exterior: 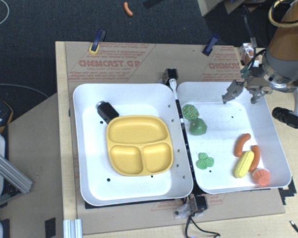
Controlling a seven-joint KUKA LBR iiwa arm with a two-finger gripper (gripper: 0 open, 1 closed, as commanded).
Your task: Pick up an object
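Note:
My gripper [244,94] hangs open over the far edge of the right bin [223,180], with nothing between its fingers. In that bin lie a green broccoli piece [190,111], a green pepper [197,127] and a small green leafy piece [204,161] toward the left. Toward the right lie an orange sausage [242,144], a second orange sausage [256,156], a yellow corn cob [244,163] and a pinkish-orange round piece [261,176]. All of them lie below and apart from the gripper.
The left bin [84,133] holds a yellow divided plate [139,144] and a black object [107,111] at its upper left. A black divider clip [171,76] sits between the bins. Blue clamps [96,41] hold the cardboard base.

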